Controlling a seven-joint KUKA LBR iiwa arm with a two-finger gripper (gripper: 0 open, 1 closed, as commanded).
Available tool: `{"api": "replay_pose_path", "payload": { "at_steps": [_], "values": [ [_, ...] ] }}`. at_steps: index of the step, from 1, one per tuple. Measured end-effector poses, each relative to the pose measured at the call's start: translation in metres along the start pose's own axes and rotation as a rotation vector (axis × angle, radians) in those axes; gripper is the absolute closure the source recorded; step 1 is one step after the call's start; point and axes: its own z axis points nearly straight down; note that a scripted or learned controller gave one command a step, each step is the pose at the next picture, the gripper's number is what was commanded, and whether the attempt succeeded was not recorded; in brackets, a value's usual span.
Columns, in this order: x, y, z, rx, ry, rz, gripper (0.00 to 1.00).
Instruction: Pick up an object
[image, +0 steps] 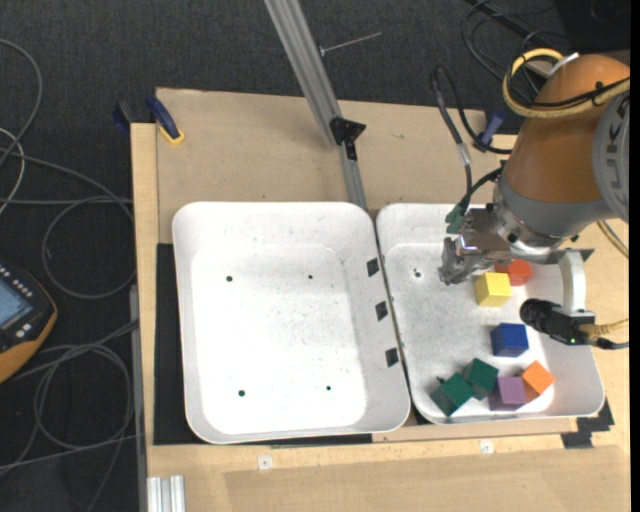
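My gripper (458, 268) hangs over the upper middle of the right bin (425, 310), pointing down, just left of a yellow cube (492, 288). An orange-red block (519, 271) lies partly under the wrist, right of the yellow cube. Further toward the front lie a blue cube (510, 338), an orange block (538, 377), a purple block (510, 390) and two dark green blocks (468, 385). I see nothing between the fingers, and their spacing is unclear from this angle.
The left bin (200, 330) sits beside the right one, with black clips (380, 310) along the shared edge. A metal pole (320, 90) slants across the back. A black cable connector (545, 318) hangs over the right bin's right side.
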Motion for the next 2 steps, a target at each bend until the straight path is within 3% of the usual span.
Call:
{"api": "replay_pose_path", "payload": {
  "at_steps": [2],
  "values": [
    [0.093,0.039,0.024,0.0,0.0,0.001,1.0]
  ]
}}
